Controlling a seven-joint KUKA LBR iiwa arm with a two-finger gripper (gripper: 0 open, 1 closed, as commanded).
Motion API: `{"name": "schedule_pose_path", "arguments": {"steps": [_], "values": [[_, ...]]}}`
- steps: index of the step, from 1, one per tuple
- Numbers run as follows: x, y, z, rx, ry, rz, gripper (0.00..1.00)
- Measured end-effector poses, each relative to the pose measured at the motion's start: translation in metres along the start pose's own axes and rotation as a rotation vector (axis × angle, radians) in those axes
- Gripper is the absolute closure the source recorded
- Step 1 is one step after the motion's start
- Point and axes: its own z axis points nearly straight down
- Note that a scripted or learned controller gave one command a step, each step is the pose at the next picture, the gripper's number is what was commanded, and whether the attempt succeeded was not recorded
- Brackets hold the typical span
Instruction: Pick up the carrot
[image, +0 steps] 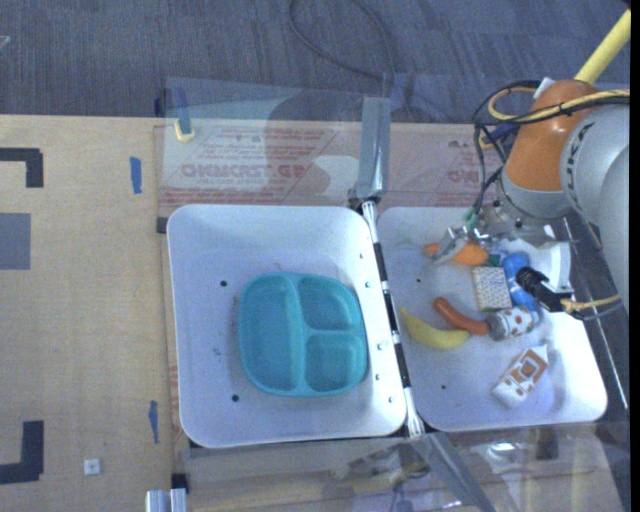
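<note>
Pincer down at the carrot, top of the right bin

The pincer (462, 240) sits low on the carrot (466, 254), placed for a grasp; whether it is clenched I cannot tell. The carrot lies just beneath it, long axis roughly left-right, narrow end seemingly left. Below the pincer: sausage (460, 316), banana (433, 334); far left, the teal plate (302, 334).

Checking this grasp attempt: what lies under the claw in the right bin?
An orange piece, seemingly the carrot, lies under the claw near the right bin's back wall. The claw covers its upper part, so contact cannot be judged.
</note>
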Motion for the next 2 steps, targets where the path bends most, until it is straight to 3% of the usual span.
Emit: {"name": "schedule_pose_path", "arguments": {"steps": [1, 2], "values": [[0.001, 0.0, -0.01, 0.004, 0.001, -0.003, 1.0], [0.053, 0.012, -0.151, 0.003, 0.001, 0.21, 1.0]]}}
